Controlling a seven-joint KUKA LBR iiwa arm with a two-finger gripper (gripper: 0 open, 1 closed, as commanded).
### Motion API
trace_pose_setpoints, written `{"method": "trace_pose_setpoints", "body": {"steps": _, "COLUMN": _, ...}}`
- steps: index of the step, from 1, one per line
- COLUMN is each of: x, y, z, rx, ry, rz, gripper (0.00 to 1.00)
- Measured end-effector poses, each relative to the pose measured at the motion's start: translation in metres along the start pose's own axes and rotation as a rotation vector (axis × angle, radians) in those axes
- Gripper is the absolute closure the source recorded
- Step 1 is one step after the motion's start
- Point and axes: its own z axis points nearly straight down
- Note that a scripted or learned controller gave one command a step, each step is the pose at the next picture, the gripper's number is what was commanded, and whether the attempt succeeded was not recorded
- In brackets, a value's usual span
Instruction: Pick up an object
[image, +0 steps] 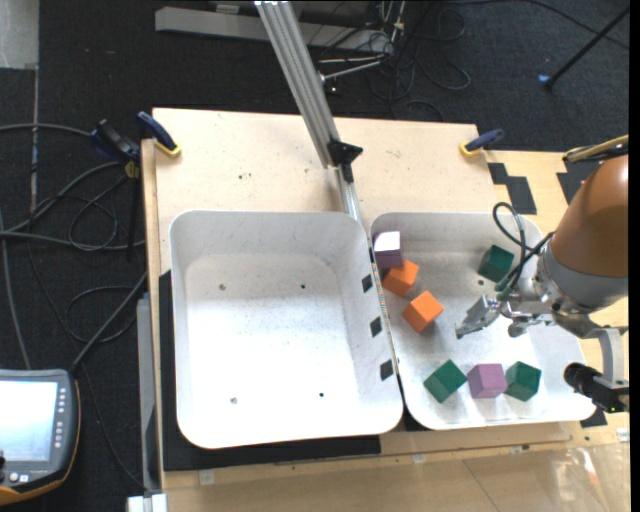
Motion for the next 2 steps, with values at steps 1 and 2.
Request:
{"method": "trace_pose_setpoints", "body": {"steps": 1, "x": 0.0, "y": 0.001, "z": 0.043, "rx": -0.001, "ry": 0.001, "rz": -0.001, "gripper": 0.0}}
{"method": "trace_pose_setpoints", "body": {"steps": 2, "x": -0.001, "y": 0.003, "z": 0.03, "rx": -0.008, "ry": -0.001, "rz": -0.001, "gripper": 1.0}}
